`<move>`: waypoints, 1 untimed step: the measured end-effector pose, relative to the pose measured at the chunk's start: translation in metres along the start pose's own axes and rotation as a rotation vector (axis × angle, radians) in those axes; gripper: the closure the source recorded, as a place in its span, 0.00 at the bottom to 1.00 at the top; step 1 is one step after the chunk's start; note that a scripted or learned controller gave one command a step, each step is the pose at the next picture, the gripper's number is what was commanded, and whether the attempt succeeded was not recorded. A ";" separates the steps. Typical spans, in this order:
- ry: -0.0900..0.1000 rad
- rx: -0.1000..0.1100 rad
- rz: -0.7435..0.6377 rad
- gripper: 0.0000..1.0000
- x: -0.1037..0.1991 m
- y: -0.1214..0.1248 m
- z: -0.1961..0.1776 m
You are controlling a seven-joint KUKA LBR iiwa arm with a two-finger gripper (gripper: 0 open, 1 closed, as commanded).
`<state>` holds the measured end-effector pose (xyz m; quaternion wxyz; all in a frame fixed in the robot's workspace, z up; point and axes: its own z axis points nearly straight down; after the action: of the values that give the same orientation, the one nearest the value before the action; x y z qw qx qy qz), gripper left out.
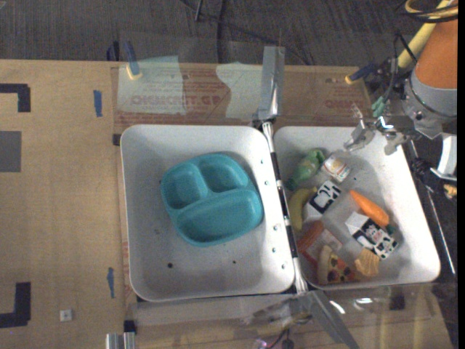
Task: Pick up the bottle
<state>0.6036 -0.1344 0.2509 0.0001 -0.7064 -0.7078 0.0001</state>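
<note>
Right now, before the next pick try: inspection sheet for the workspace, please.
Surface: bench bears left bin and right bin.
Job's things: bottle lies in right bin, ungripped.
Clutter: carrot, banana, green toy and cartons in right bin; teal plate in left.
Grippers: gripper above right bin's far rim.
Cables: yellow cable by arm.
Surroundings: dark floor.

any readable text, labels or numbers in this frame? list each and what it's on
Cardboard sheet behind the bins: one line of red print under clear plastic, too blurred to read.
Bottle in the right bin: black-and-white label, graphic alone, no letters legible.
Small black-and-white carton: print too small to read.
Nothing else carries text.
</note>
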 end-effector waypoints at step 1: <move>-0.003 -0.024 0.096 0.00 0.010 0.044 0.142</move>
<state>0.6471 -0.1241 0.1087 -0.0095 -0.7396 -0.6730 -0.0073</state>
